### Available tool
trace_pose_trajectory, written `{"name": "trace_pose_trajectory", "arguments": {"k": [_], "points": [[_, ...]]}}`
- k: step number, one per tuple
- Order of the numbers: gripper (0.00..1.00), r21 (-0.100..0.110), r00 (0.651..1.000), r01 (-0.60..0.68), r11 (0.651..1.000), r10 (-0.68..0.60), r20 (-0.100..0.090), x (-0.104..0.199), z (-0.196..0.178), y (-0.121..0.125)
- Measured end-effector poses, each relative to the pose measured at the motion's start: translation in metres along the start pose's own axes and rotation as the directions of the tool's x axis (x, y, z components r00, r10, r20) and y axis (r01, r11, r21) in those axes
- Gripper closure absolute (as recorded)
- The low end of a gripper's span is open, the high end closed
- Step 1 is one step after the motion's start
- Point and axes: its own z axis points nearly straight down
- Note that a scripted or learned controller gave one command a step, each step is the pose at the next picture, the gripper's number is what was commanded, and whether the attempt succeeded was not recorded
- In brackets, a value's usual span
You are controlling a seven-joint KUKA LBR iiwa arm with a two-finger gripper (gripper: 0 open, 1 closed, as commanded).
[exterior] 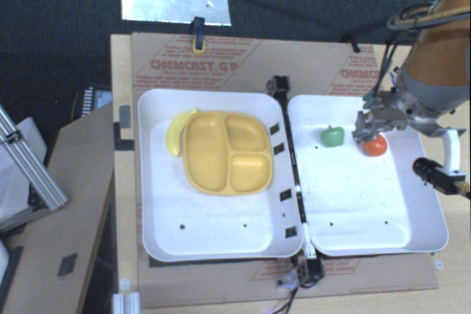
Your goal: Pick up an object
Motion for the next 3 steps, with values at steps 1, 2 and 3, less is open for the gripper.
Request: {"name": "trace_pose_trajectory", "arguments": {"k": [1,2,3], "points": [[1.0,0.001,1.0,0.0,1.0,0.0,-0.001,0.052,0.016,-0.006],[1.0,0.0,1.0,0.001,1.0,-0.001,-0.001,0.102,0.012,-0.007],[1.0,0.001,1.0,0.0,1.0,0.0,-0.001,0.148,0.017,-0.012]]}}
